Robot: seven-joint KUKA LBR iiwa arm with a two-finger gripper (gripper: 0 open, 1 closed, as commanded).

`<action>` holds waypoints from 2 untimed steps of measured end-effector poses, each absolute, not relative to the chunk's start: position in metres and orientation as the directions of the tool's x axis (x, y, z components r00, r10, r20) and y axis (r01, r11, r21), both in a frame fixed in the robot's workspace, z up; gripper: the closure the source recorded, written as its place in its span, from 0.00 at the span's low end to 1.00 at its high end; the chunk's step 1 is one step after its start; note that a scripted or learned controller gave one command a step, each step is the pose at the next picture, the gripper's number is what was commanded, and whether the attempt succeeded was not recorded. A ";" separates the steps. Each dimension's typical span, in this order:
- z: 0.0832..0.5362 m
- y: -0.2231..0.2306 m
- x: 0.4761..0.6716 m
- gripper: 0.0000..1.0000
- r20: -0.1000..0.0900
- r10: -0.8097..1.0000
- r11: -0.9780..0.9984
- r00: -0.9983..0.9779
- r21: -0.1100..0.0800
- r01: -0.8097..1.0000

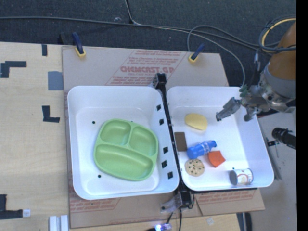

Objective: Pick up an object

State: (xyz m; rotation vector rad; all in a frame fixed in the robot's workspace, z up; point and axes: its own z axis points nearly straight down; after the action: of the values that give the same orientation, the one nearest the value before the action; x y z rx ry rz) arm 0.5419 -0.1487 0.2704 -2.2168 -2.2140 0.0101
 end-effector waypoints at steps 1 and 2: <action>0.275 -0.148 0.544 0.00 0.000 1.000 0.001 -0.001 -0.001 1.000; 0.222 -0.154 0.551 0.00 0.000 1.000 0.001 -0.001 -0.006 1.000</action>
State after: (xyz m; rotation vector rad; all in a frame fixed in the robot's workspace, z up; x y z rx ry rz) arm 0.5508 -0.1543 0.2216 -2.2178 -2.2190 0.0068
